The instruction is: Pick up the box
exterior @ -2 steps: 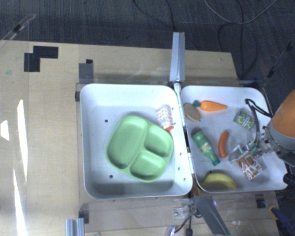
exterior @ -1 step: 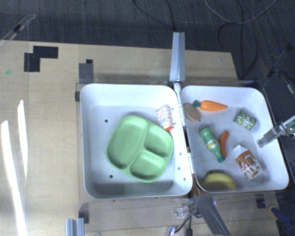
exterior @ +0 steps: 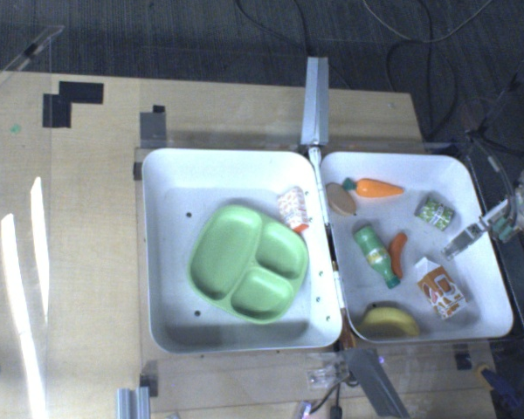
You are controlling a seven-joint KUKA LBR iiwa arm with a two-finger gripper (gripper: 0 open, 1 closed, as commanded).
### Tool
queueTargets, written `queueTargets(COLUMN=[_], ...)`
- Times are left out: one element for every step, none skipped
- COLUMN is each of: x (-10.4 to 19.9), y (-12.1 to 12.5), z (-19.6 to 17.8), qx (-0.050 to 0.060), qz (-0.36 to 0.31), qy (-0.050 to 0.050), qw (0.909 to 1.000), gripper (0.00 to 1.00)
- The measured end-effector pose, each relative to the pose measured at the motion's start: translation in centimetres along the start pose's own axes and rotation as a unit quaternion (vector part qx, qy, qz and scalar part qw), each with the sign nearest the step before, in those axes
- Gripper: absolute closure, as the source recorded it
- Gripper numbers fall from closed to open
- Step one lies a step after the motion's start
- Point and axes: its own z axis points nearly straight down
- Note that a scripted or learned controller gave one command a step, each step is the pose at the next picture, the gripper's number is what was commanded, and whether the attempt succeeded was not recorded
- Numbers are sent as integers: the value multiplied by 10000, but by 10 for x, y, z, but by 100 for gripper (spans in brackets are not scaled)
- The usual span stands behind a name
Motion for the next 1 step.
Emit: queueTargets(x=[89], y=[19], z=[95], qx=[7], qz=[-239], qy=[16], qw=[9997], gripper=[0])
